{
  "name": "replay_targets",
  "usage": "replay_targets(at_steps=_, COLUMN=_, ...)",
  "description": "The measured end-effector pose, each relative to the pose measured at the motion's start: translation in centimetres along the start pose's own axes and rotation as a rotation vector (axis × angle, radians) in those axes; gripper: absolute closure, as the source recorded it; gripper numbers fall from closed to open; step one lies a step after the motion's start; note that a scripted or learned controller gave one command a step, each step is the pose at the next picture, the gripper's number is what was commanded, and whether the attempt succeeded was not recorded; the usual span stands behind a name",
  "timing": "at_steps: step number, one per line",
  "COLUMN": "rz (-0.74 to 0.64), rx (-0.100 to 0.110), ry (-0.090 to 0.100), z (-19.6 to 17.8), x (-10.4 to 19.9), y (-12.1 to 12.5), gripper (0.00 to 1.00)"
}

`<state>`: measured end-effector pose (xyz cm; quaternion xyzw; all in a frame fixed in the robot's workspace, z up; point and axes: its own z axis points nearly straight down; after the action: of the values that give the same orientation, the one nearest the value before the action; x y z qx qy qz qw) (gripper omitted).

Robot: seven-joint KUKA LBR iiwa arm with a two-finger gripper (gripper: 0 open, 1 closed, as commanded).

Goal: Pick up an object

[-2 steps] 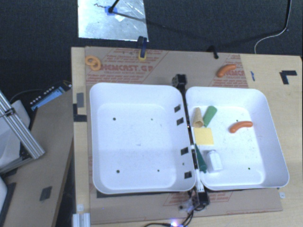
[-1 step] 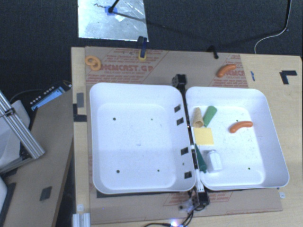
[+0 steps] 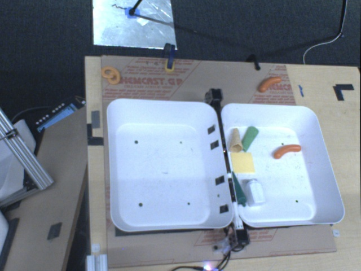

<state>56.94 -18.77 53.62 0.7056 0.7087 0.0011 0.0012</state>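
Note:
The right bin holds several small objects. An orange sausage-shaped piece lies toward its middle right. A green cylinder and a tan cone-like piece lie side by side near the bin's left wall. Below them is a flat yellow square, then a white block and a dark green stick. The left bin has a bare white floor.
On the cardboard behind the bins lie an orange sausage at the right, an orange ring at the left, and a yellow-and-blue clip. A silver sheet sits beyond. A metal frame stands at left.

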Motion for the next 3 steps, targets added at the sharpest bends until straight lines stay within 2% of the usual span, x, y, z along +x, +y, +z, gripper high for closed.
replay_targets(at_steps=1, rz=0.006, rx=0.0, ry=-0.001, z=0.0, x=-0.4, y=-7.3, gripper=1.0)
replay_targets(at_steps=2, rz=0.003, rx=0.0, ry=-0.003, z=0.1, x=-1.9, y=-3.9, gripper=1.0)
replay_targets(at_steps=3, rz=0.003, rx=-0.001, ry=-0.001, z=0.0, x=-0.9, y=-8.4, gripper=1.0)
